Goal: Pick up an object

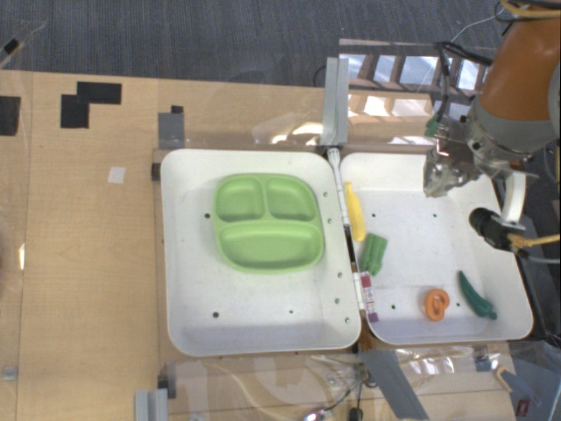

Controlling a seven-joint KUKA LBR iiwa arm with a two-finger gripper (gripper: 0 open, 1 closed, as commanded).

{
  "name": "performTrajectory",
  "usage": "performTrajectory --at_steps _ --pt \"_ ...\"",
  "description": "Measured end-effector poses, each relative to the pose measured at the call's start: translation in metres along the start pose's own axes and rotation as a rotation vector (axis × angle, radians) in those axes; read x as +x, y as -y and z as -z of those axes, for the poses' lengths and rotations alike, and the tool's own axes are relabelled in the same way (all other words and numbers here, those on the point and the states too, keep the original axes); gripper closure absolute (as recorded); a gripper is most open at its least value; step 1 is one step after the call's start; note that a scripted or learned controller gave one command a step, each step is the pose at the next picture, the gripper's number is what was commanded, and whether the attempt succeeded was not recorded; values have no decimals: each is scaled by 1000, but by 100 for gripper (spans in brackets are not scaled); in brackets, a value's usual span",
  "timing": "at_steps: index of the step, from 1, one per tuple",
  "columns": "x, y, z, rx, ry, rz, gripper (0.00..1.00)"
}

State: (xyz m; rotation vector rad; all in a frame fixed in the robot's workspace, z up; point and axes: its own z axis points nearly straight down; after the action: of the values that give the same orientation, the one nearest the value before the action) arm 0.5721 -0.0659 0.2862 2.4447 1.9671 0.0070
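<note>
Hand: the hand (441, 181) hangs over the back of the right bin (412, 323); whether it is open or closed cannot be told, and nothing shows in its grip.
Right bin: a yellow piece (353, 209) lies along the left wall, a green piece (374, 253) just below it, an orange piece (436, 303) near the front, a dark green piece (476, 296) beside it to the right.
Left bin: the left bin (188, 323) holds a green divided plate (266, 222).
Table: the table (79, 261) is pale wood.
</note>
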Motion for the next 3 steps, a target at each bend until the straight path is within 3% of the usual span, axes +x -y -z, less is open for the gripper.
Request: performTrajectory --at_steps 1,2,3 --pt "11 -47 -17 2 1 51 100" --pt "31 -73 17 1 1 137 100" --pt "20 -96 29 -1 1 118 100"
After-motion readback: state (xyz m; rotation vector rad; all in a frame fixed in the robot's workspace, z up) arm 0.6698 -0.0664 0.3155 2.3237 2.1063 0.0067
